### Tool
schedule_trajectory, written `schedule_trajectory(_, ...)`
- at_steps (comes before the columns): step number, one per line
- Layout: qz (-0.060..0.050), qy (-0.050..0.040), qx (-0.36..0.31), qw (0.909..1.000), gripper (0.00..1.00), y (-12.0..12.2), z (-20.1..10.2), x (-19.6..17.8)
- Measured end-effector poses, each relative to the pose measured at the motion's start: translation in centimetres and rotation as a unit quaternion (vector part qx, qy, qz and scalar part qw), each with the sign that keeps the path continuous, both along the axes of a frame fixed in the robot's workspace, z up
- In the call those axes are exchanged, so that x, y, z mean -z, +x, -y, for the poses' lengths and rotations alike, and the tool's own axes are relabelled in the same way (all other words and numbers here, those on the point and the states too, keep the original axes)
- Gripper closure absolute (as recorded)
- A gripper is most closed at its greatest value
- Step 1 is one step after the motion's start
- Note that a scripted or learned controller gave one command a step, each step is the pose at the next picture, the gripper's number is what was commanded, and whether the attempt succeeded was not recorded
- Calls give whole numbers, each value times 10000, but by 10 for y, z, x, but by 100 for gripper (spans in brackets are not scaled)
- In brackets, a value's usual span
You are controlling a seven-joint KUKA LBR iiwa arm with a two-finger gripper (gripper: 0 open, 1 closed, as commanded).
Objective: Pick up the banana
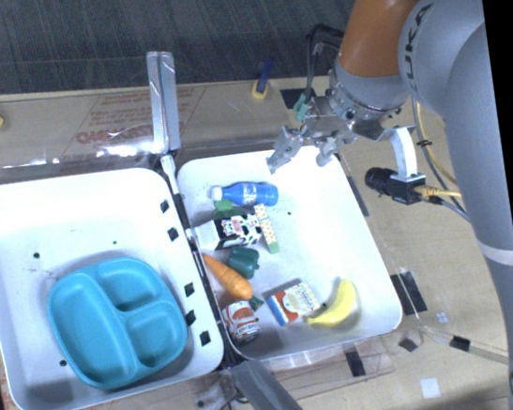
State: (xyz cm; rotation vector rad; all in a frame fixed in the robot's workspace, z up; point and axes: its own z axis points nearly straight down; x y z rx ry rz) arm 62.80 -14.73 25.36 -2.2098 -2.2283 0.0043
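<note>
Across the desk (65, 122) seen from the overhead camera, two shallow white bins sit side by side, their inner walls touching along the middle. The left bin (12, 215) holds a blue divided tray (116, 320) with three compartments, lying toward the bin's near half.

The right bin (359, 261) carries the rest of the things. The banana (337, 304) lies near the bin's front right corner, curved, with one end pointing up toward the far side. Just to its left, touching or nearly touching it, lies a small carton (289, 302) with red, white and blue print. Left of that a small can with a red label (242, 321) stands by the bin's left wall. A carrot (227, 276) lies slantwise above the can, along the same wall, and a dark green item (243, 259) rests against the carrot's upper end. Farther back lies a black-and-white printed box (246, 228), and behind it a blue and white bottle (245, 193) on its side.

The grey arm with its orange band (381, 16) reaches in from the right. Its end effector (304, 150) hangs over the far right corner of the right bin, fingers spread apart with nothing between them, well apart from the banana.
</note>
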Motion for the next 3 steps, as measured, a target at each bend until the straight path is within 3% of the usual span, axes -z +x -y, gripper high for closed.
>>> schedule_trajectory(1,0,6,-1082,9941,0,-78,34,33)
schedule_trajectory(2,0,5,-1084,9941,0,-78,33,33)
schedule_trajectory(3,8,5,-1335,9910,0,-145,64,78)
